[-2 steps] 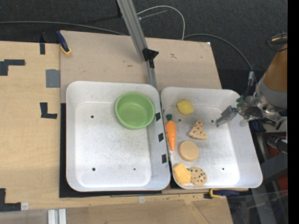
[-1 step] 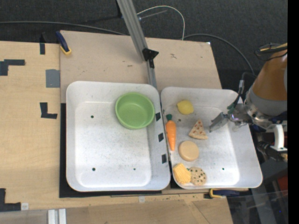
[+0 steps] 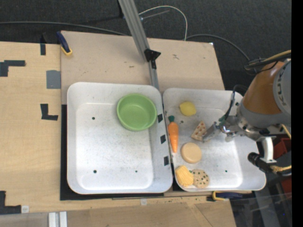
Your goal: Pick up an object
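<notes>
The right bin (image 3: 227, 174) holds several small items. A yellow lemon (image 3: 188, 109) lies near its back, and an orange carrot (image 3: 173, 134) runs along its left wall. A tan cracker (image 3: 198, 131) sits in the middle. In front of it are a round beige disc (image 3: 191, 152), a yellow corn piece (image 3: 184, 176) and a chocolate-chip cookie (image 3: 200, 178). My gripper (image 3: 211, 130) reaches in from the right, low over the bin, with its tip right beside the cracker's right edge. Nothing is visibly held.
The left bin (image 3: 94, 164) holds a green bowl (image 3: 137, 111) at its back right. A grey metal pole (image 3: 135, 25) slants down to the bins' shared wall. The arm's orange band (image 3: 260, 91) hangs over the right bin's right edge. Cables lie behind the bench.
</notes>
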`<state>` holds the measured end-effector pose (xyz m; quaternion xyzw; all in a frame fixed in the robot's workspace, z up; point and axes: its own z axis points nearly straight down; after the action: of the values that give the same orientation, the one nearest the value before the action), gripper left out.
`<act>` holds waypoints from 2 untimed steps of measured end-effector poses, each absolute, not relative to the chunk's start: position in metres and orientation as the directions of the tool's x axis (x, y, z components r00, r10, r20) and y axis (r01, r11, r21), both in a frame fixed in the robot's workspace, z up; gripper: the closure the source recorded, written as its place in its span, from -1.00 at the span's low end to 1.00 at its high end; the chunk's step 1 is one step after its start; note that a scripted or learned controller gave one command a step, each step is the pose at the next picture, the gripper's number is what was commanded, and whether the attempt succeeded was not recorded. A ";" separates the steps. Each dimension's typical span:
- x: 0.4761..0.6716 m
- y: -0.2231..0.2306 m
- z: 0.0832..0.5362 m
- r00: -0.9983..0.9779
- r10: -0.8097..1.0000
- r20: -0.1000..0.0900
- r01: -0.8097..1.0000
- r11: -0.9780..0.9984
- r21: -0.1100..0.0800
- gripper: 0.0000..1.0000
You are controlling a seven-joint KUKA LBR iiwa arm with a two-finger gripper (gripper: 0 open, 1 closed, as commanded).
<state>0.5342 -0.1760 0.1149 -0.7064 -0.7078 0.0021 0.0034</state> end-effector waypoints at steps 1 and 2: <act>0.536 -0.176 0.128 -0.003 1.000 0.001 1.000 0.003 -0.004 1.00; 0.536 -0.174 0.191 -0.002 1.000 -0.001 1.000 0.002 0.005 1.00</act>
<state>0.5361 -0.1736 0.1907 -0.7064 -0.7078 -0.0011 -0.0022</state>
